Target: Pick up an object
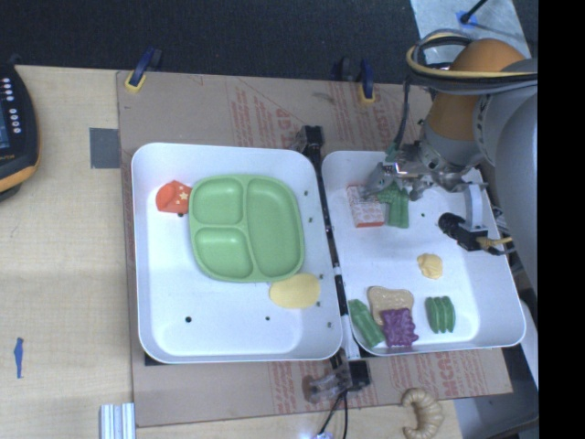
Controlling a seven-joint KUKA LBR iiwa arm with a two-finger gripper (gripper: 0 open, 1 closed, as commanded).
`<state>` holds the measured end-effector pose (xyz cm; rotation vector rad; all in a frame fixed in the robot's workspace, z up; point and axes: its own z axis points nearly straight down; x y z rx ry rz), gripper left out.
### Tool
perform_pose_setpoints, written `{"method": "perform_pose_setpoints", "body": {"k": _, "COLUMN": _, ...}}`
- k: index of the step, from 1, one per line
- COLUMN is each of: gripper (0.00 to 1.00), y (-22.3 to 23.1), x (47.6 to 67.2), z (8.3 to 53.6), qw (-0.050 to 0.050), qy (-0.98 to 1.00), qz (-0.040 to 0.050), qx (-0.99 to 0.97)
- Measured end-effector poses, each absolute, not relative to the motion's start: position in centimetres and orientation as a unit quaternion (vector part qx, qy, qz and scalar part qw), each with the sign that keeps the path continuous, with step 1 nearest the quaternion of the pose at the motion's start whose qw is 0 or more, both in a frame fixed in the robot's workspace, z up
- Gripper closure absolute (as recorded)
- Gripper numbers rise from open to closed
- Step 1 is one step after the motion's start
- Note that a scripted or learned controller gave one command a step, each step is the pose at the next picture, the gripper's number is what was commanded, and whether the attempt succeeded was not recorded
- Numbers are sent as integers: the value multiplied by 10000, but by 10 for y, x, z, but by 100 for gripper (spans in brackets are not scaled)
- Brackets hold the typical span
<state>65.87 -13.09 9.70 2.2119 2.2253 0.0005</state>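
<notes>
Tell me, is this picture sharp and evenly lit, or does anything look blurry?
Camera view: soft, even light; the green plate casts only a faint shadow on its white bin. The hand looks slightly smeared, and small items stay coarse.

The arm [512, 144] is grey, rounded and bulky, with an orange band [466, 85] just behind the metal pincer [395, 179]; black cables loop above it.

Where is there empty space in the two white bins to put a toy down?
Left bin: bare floor along the front, below the green plate and yellow piece. Right bin: bare middle, between the green block and the tan toast. Crowded: the right bin's front, and its back by the hand.
</notes>
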Motion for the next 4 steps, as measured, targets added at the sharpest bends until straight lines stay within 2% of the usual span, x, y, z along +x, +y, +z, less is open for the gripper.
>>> {"method": "perform_pose_setpoints", "body": {"k": 4, "gripper": 0, "y": -123, "x": 659, "z": 97, "qw": 8, "qy": 7093, "qz": 1, "qx": 7049}}
